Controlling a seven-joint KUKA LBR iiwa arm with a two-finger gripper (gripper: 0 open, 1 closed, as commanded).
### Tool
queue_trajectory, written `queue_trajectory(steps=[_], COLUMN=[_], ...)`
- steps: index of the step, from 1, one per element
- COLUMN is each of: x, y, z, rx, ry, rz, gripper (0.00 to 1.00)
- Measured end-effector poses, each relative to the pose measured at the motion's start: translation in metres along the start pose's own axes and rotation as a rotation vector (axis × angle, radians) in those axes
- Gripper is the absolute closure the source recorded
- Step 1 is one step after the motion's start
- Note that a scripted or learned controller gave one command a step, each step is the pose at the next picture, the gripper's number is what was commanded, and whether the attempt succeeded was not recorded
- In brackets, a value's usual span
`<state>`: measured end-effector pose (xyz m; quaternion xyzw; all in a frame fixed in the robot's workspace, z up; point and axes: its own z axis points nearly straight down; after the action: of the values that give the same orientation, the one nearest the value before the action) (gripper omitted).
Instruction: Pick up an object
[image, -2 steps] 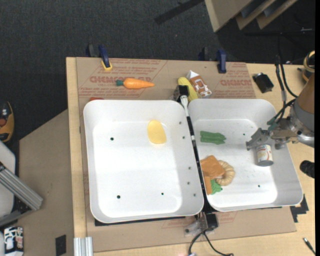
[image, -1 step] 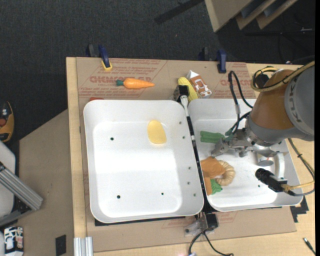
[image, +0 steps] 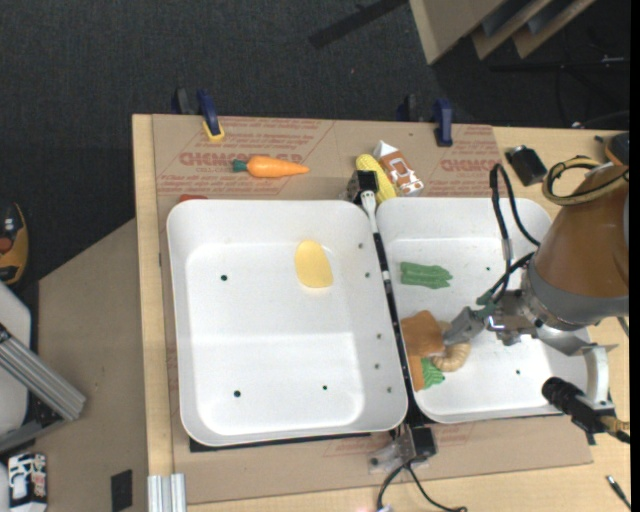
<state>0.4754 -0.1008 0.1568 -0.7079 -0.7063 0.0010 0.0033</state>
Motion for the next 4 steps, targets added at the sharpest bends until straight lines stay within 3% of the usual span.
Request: queue_trajectory(steps=[1, 2, 3, 4], x=[0.001, 0.001, 0.014, -0.095], y=[0.033, 0.032, 0.001, 0.001], z=[-0.321, -0.322, -0.381, -0.379], rx=[-0.029, -0.013, -0.014, -0.01], ry=[-0.008, -0.007, -0.005, -0.009], rz=[-0.005, -0.004, -0.004, 0.009], gripper=[0.0, 1.0, 1.0, 1.0])
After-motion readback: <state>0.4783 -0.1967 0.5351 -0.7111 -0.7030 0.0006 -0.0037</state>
